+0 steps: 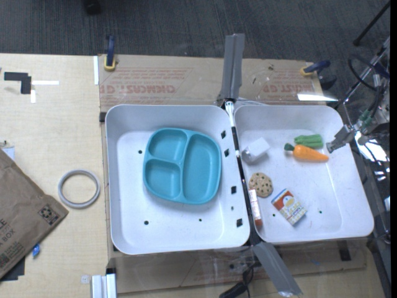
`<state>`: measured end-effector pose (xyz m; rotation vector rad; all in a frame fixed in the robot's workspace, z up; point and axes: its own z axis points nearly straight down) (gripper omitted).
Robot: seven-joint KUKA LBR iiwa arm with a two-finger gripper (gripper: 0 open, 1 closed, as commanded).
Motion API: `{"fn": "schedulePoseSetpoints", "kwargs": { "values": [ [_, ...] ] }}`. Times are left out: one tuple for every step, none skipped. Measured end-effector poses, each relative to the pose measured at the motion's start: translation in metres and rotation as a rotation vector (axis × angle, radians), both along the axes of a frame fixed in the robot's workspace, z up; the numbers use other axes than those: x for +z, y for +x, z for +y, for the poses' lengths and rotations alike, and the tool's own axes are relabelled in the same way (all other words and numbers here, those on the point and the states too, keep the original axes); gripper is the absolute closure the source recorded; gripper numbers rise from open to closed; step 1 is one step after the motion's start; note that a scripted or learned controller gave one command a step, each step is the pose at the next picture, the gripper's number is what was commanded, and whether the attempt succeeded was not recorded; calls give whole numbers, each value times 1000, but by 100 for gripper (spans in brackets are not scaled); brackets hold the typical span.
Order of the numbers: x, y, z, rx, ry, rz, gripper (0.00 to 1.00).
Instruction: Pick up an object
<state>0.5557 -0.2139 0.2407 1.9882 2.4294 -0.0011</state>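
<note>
Two shallow white bins sit side by side on the tabletop, meeting along a central seam. The left bin carries a turquoise plastic plate with three compartments, lying flat near its middle. The right bin carries several small things. An orange toy carrot with a green leafy top lies in the upper part of it, green end uppermost and orange tip pointing right. A small white block rests near the seam, left of the carrot. Below that, a round brown cookie with dark chips lies just beside a thin red and white tube that runs along the bin's left wall. A small red, white and blue carton lies tilted to the right of the cookie, apart from it.

The jaws hang at the right bin's right edge, just beside the carrot's tip; whether they are parted or closed I cannot tell, and nothing shows between them.

On the tabletop left of the bins lie a grey ring of tape and a brown cardboard box.
</note>
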Motion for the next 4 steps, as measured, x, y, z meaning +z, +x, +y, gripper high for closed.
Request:
{"fn": "schedulePoseSetpoints", "kwargs": {
  "values": [
    [-131, 70, 10, 2, 0, -1, 0],
    [-149, 21, 2, -109, 6, 4, 0],
    [-139, 21, 2, -112, 3, 1, 100],
    [-10, 76, 57, -196, 0, 1, 100]
  ]
}}
